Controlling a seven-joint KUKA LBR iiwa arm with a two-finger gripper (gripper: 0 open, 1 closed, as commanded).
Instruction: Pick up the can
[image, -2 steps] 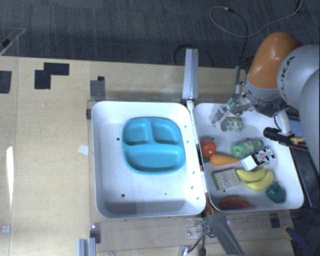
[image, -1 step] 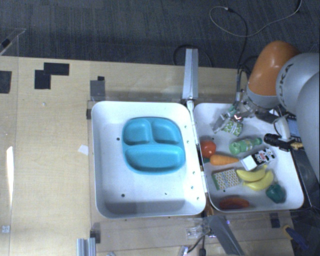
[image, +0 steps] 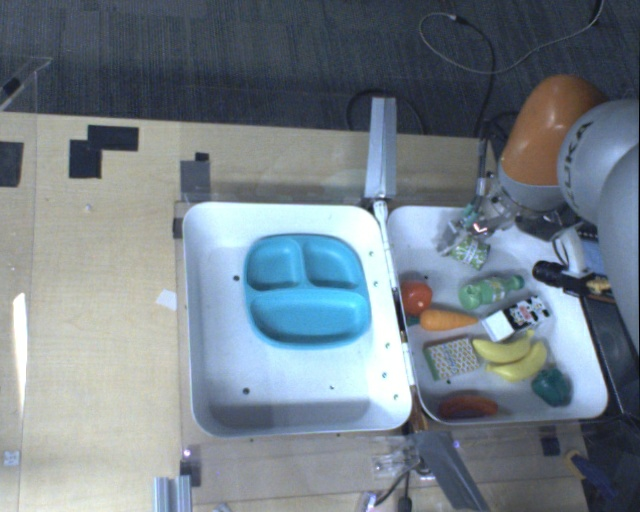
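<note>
Nearest the camera, along the front of the right shallow white bin (image: 422, 235): a dark red flat item (image: 467, 406), a teal rounded lump (image: 551, 386), two yellow bananas (image: 512, 358). Just behind, an orange carrot (image: 447, 320) and a red tomato (image: 416, 297). Lay on its side mid-bin, apart from its neighbours: a green cylindrical can (image: 491, 291), probably the target. Farther back, hung over the bin's far corner above a crinkled green-and-silver scrap (image: 468, 252): the grey arm's hand (image: 472, 232). Could not tell whether released or clenched; held nothing visibly. Judged to be the approach step, with no grasp made. Next called for: shifting nearer, over the can, and lowering astride it across its narrow width.
</note>
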